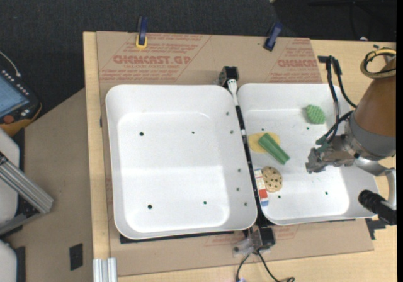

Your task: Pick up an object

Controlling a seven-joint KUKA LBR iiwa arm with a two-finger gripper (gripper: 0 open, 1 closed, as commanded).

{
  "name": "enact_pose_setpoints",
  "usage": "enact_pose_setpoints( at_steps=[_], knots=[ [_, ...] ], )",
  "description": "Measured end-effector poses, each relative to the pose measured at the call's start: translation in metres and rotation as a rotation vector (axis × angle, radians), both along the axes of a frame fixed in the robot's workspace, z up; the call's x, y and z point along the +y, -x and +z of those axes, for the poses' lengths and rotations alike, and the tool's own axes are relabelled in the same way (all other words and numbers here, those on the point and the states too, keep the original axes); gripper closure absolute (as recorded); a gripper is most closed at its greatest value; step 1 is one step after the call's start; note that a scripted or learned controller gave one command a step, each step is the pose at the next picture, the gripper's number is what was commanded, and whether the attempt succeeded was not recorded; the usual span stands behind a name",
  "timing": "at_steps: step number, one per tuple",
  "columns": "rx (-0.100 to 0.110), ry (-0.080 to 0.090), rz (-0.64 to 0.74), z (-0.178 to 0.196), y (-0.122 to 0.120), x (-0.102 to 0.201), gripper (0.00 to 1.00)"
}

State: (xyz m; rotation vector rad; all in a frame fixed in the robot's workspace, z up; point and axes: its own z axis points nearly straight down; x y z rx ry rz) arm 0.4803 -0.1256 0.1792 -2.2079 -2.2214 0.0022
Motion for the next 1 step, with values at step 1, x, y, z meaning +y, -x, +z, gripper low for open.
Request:
enact_pose_setpoints(
  at_steps=[1],
  knots=[
    [-0.022, 0.006, 0.005, 0.0921, -0.0720, 0.0771, 1.00]
  ],
)
